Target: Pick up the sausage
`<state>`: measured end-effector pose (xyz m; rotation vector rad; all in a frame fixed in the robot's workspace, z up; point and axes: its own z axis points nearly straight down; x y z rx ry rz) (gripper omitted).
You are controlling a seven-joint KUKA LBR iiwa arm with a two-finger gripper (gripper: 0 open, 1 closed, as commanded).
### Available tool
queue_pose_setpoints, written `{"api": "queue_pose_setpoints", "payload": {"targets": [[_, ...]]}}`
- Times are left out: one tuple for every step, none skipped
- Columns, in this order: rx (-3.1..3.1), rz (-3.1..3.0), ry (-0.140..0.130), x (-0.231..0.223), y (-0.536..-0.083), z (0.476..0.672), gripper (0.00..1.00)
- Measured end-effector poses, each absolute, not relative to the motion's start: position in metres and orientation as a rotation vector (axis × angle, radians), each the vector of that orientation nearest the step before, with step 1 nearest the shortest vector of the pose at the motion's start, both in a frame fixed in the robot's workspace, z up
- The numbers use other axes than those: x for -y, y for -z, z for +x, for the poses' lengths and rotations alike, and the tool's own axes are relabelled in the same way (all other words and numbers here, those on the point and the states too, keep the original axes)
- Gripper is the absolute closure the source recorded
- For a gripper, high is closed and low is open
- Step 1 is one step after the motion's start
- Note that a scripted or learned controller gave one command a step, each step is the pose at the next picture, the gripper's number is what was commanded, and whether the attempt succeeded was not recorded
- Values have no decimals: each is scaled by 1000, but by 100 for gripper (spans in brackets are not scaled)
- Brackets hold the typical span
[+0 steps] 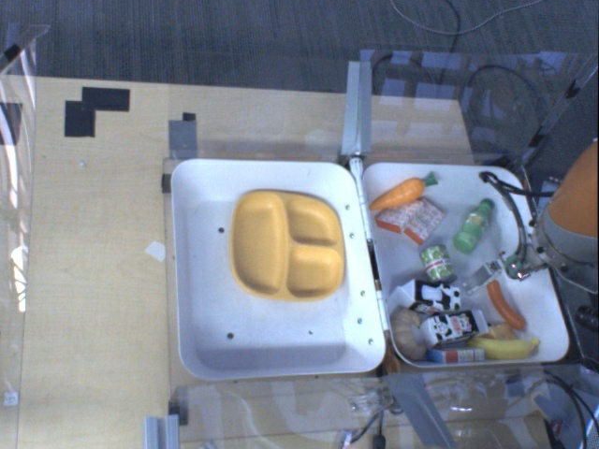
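Observation:
The sausage [505, 306] is a short orange-red link lying at a slant near the right wall of the right bin [547, 340], just above the banana [506, 348]. My gripper [505, 269] hangs low over the bin, right beside the sausage's upper end, and its metal parts partly blend with the white floor. The grey arm with its orange band [573, 204] comes in from the right edge. Nothing is visibly held.
The right bin also holds a carrot [402, 194], a red-and-white packet [414, 219], a green bottle [473, 225], a small can [436, 262], a cow-print carton [447, 321] and a marker [454, 354]. The left bin [201, 344] holds a yellow divided tray [285, 243].

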<state>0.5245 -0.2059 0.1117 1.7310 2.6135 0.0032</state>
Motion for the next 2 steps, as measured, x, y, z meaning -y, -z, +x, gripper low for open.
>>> {"api": "queue_pose_setpoints", "payload": {"targets": [[-2635, 1682, -6, 196, -90, 504, 0], [-2615, 1715, -4, 185, -90, 521, 0]]}}
